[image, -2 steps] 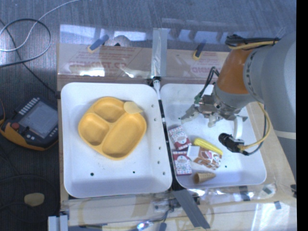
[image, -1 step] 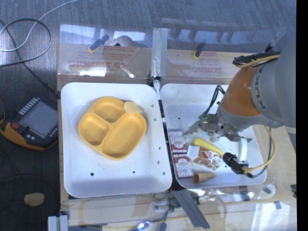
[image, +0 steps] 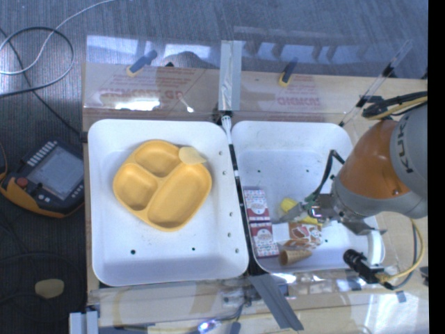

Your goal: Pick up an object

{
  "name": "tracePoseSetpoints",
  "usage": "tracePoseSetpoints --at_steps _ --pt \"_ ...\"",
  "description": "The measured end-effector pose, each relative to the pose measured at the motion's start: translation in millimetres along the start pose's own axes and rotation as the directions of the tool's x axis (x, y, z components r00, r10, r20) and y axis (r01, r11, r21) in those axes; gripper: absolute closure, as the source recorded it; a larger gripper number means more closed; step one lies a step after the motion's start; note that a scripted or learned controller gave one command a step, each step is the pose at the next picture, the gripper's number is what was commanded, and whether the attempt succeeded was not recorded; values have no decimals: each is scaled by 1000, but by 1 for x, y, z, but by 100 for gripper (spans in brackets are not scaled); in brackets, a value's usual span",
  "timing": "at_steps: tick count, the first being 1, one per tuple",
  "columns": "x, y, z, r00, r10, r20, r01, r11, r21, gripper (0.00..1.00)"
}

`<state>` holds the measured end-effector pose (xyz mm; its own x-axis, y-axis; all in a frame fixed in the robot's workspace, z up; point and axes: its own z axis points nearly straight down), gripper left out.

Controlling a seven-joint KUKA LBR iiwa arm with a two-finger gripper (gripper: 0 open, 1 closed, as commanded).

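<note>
Camera view has the gripper (image: pixel 314 211) low in the right bin (image: pixel 292 145), lower right of frame, just above the cone packet (image: pixel 300 239) and beside the yellow piece (image: pixel 288 204); spread or pinched, can't tell, so it should centre squarely over one item before closing.

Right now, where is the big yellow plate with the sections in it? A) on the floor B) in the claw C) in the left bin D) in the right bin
C: the yellow plate lies flat in the left bin, while the claw is over the right bin, near the small packets.
</note>
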<state>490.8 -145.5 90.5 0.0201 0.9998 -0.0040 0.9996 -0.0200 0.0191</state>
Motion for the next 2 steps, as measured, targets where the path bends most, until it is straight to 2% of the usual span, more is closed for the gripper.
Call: tracePoseSetpoints --at_steps 1,2 --pt "0 1 -6 1000 1 -4 -1 1000 5 100" --pt "83 37 -107 994 111 -1 -111 993 26 100"
